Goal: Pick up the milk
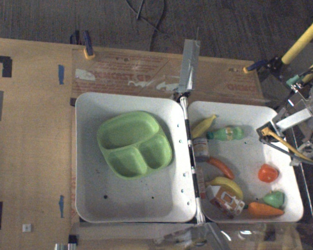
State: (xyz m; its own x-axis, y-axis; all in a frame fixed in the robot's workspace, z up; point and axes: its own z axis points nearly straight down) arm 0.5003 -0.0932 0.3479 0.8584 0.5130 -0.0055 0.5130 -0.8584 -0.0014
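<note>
Here, milk (225,200) well apart from gripper (271,133).

Bench (27,139) — two white bins (82,197)

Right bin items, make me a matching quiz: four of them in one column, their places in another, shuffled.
Things:
1. milk carton
2. green bottle
3. carrot
4. tomato

Places:
A. bottom right corner of the bin
B. near the top, lying beside a banana
C. bottom left, just below a banana
D. right of middle, on its own

Pairs: 1-C, 2-B, 3-A, 4-D
</note>
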